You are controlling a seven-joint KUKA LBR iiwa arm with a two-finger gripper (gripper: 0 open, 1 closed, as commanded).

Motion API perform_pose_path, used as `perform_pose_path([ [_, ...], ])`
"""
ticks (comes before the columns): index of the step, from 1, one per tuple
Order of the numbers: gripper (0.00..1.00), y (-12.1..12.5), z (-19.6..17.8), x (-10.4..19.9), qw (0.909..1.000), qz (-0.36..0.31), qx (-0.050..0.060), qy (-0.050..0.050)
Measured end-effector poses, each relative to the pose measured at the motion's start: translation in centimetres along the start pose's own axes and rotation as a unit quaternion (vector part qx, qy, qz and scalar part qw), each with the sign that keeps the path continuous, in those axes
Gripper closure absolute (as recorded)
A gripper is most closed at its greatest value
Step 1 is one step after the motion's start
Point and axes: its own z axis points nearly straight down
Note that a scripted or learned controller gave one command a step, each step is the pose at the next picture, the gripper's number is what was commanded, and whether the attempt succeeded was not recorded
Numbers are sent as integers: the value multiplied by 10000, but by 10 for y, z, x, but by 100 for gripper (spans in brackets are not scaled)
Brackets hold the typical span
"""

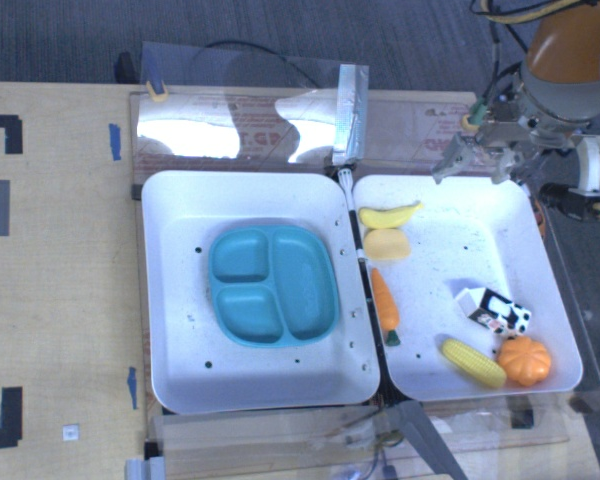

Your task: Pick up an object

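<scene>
1. Six loose objects lie in the right bin (pixel 540 268), all below the pincer (pixel 490 153) in the view: one banana (pixel 389 215), one pale yellow block (pixel 386 244), one carrot (pixel 384 300), one black-and-white toy (pixel 496 311), one corn cob (pixel 472 361) and one small orange pumpkin (pixel 525 360).
2. The banana and the yellow block sit down and to the left of the pincer, touching each other near the bin's upper left corner.
3. The carrot lies farther down on that same left side, right along the bin's left wall.
4. The toy, corn cob and pumpkin cluster well below the pincer at the bin's lower right; the corn cob and pumpkin touch, with the toy just above them.
5. The pincer hangs over the upper rim of the right bin; whether it is released or clenched cannot be told, and nothing is seen in its grip.
6. The middle of the right bin, directly under the pincer, is bare white floor with open room.
7. The left bin (pixel 170 298), well to the pincer's left, holds one teal divided plate (pixel 273 284).
8. Both bins rest on the surface (pixel 60 268).
</scene>
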Motion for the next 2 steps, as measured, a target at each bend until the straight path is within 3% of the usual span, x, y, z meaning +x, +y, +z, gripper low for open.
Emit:
perform_pose_path([
  [1,0,-39,16,39,9998,-176,0,3],
  [2,0,-14,-2,36,9952,-981,-41,-16],
])
